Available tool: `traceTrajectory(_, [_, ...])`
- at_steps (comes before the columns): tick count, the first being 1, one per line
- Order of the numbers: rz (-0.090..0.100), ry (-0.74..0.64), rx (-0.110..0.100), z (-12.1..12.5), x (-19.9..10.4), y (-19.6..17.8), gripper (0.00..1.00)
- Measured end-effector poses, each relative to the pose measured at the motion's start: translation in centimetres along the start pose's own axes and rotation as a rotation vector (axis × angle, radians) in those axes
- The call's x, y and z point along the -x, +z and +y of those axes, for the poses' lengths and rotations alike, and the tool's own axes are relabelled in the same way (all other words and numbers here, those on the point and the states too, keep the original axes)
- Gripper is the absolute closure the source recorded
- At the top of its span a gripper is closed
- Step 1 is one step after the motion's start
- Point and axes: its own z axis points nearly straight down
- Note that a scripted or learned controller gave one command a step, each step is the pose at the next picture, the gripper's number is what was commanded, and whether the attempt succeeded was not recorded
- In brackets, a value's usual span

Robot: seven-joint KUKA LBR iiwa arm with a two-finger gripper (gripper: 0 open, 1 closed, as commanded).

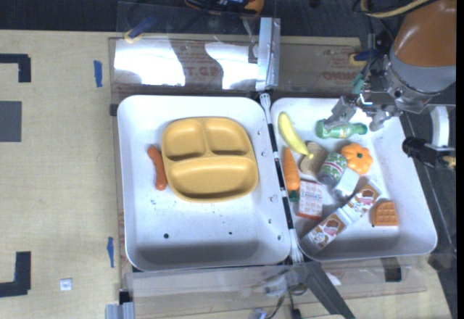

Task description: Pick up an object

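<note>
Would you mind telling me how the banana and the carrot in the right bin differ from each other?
The banana is yellow; the carrot is orange. The banana is curved, while the carrot is nearly straight. The banana lies farther back in the right bin, slanting toward its middle; the carrot lies nearer the front, running along the left wall. Both are slim toy foods lying flat, close to each other near that wall.
</note>
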Motion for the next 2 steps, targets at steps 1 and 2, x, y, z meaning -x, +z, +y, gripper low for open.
traceTrajectory(1, [0.000, 0.051, 0.001, 0.1, 4.9, 8.5, 0.00])
traceTrajectory(2, [-0.001, -0.015, 0.003, 0.0, 8.7, 16.9, 0.00])
